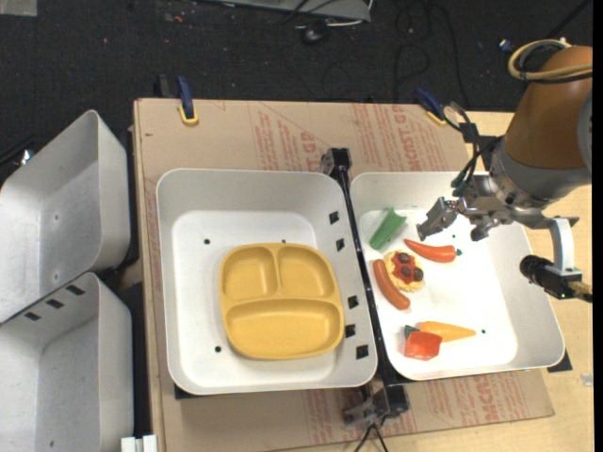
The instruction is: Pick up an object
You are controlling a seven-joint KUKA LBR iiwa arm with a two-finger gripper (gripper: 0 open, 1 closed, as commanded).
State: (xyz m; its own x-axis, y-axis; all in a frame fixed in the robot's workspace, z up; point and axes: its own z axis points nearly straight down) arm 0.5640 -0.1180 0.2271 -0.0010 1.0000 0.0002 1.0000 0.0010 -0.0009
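I see the gripper (459, 218) over the upper part of the right bin (528, 342), fingers spread apart with nothing between them. The nearest candidate, a glossy red chili pepper (431, 250), lies just below and left of the fingertips, apart from them. A flat green piece (386, 228) lies further left. Below sit a smooth sausage (390, 284), a small round tart (407, 270) topped with dark berries, an orange carrot (446, 330) tapering rightward, and a red chunk (423, 346) touching it. The left bin (188, 252) holds a yellow three-compartment plate (281, 299). Both bins rest on a brown board (254, 135); dark floor lies beyond.
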